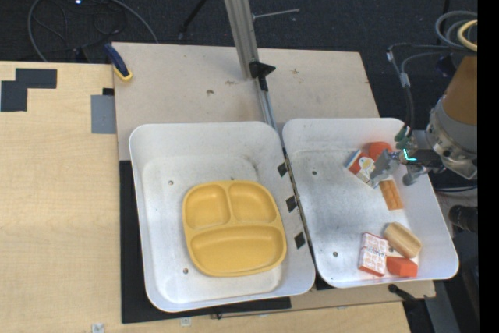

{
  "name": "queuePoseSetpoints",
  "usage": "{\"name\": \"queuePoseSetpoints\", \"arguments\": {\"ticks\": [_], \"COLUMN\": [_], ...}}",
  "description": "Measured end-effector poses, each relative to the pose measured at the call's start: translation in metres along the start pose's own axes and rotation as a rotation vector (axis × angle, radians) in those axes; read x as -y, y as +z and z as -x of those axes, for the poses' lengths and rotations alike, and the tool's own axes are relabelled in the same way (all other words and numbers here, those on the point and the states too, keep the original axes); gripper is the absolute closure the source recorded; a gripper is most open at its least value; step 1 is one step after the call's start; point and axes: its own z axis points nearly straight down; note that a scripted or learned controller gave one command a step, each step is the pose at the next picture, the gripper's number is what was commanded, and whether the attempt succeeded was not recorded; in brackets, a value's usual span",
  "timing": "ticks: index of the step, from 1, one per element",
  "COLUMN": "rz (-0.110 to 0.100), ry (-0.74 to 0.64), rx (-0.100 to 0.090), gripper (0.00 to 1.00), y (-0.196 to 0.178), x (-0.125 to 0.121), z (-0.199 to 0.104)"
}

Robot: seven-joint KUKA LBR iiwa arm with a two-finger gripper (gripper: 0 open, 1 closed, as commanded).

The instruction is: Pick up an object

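We see the arm reaching in from the right, its gripper low over the upper right part of the right bin. The gripper sits right at a small red and white carton, with grey finger parts lying against the carton's lower right side. We cannot tell how far the gripper is parted, nor whether the carton is really between its fingers. Just below the gripper, an orange-brown stick lies on the bin floor, tilted a little.

In the lower right corner of the same bin we find three things close together: a tan bread roll, a red and white packet just to its left, and an orange-red block touching the roll's lower side.

The left bin holds a yellow divided plate, lying flat in its middle with three compartments. Both bins rest side by side on the bench.
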Motion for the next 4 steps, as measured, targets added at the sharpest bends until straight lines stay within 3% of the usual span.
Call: {"name": "queuePoseSetpoints", "arguments": {"ticks": [1,3,4], "rz": [0.002,-0.003,0.005], "ry": [0.0,0.0,0.001], "rx": [0.0,-0.001,0.0], "gripper": [0.0,0.0,0.0], "y": [-0.001,0.128,0.177], "x": [0.0,0.002,0.001], "z": [0.0,-0.003,-0.003]}}
